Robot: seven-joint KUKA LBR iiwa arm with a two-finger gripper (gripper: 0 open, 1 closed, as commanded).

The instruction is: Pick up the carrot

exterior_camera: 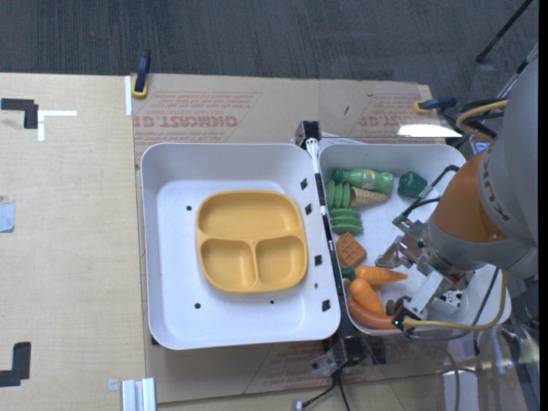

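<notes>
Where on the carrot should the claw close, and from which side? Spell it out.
Take the carrot across its thick orange middle, coming down from above. It lies roughly flat in the right bin, long axis left to right, narrow tip toward the claw. The waffle piece and other orange food crowd its left end, so closing across the width there looks risky; mid-body seems safest.

A yellow tray (252,251) lies in the left bin (163,255); the right bin (377,154) holds a green bottle (365,178), a cone (368,197) and a waffle (350,249)
</notes>
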